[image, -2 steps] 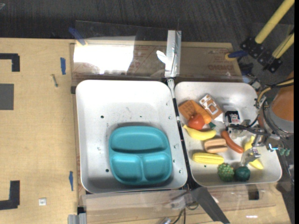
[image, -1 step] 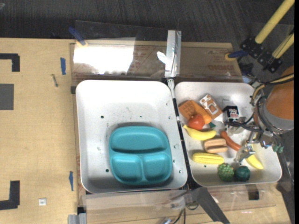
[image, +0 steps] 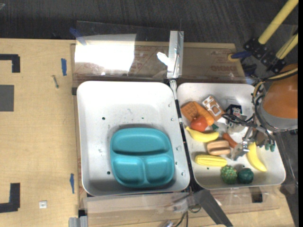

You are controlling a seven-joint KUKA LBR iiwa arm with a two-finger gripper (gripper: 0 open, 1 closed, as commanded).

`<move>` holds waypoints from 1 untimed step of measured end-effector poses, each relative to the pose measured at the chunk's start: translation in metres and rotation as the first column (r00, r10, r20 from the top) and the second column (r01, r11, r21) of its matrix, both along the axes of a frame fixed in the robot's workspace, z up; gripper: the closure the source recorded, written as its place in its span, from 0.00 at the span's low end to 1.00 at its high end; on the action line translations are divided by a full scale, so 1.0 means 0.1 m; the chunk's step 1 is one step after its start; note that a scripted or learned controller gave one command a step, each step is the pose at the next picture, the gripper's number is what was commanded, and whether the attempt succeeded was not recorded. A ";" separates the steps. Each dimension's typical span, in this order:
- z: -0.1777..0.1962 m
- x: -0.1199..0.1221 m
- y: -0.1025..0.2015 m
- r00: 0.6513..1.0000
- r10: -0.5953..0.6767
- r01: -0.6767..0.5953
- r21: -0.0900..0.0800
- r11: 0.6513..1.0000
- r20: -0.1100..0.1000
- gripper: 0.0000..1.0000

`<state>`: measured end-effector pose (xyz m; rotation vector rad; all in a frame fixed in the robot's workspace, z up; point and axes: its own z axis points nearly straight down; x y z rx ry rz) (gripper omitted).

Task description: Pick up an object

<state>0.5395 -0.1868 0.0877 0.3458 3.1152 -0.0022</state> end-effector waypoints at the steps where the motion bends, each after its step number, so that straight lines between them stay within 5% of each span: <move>1: 0.12 0.03 0.01 1.000 0.003 -0.002 -0.003 1.000 0.009 1.00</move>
